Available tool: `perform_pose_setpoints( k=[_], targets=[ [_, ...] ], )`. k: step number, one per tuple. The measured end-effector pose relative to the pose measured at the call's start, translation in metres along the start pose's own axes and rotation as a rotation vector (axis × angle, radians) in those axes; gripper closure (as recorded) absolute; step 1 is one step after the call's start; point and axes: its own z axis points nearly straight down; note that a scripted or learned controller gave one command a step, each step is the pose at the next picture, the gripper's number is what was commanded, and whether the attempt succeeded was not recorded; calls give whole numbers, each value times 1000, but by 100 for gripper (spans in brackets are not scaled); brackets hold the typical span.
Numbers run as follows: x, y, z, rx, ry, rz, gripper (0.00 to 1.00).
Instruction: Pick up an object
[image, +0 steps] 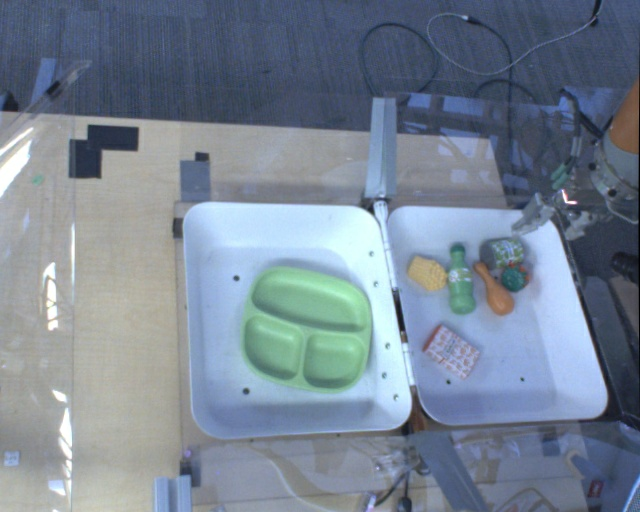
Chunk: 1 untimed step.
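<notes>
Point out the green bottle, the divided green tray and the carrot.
green bottle (460, 283), camera view, middle of its body.
divided green tray (305, 292), camera view, its long top compartment.
carrot (495, 291), camera view, its orange body.

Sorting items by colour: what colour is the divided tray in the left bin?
Light green divided tray, clearest in the camera view.

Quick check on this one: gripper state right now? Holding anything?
Gripper: at the right bin's far right corner, nothing seen held; open or closed cannot be told.
</notes>
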Motion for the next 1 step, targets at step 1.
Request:
perform_pose_setpoints(
  k=[1],
  targets=[
    [-1,15,143,-3,-1,-37,0]
  ],
)
